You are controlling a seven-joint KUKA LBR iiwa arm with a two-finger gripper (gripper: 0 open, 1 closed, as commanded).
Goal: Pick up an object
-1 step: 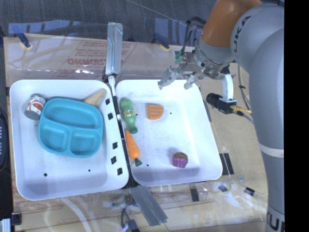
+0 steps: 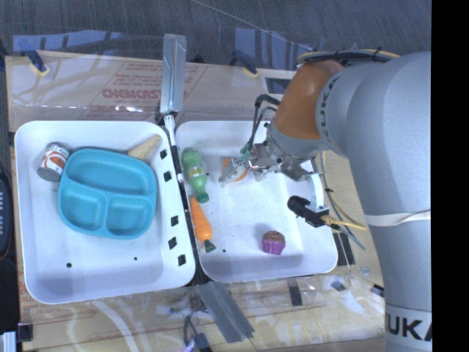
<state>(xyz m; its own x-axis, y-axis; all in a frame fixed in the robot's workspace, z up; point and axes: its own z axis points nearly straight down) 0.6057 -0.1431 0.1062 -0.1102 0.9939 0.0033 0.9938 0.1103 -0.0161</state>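
Observation:
My gripper (image 2: 236,170) hangs low over the upper middle of the right bin (image 2: 308,264), reaching in from the right under the grey arm. A small orange bit (image 2: 224,173) shows right at its tip; whether it is held is unclear. A green bottle (image 2: 195,173) lies just left of the gripper, along the bin's left wall. Below the bottle lies an orange carrot (image 2: 201,226). A purple cupcake (image 2: 273,242) stands near the bin's front, apart from the gripper.
The left bin (image 2: 29,270) holds a blue divided tray (image 2: 108,193), a tin can (image 2: 51,161) at its upper left and a tan cone-shaped piece (image 2: 145,148) at its upper right. A metal divider (image 2: 173,72) runs between the bins at the back.

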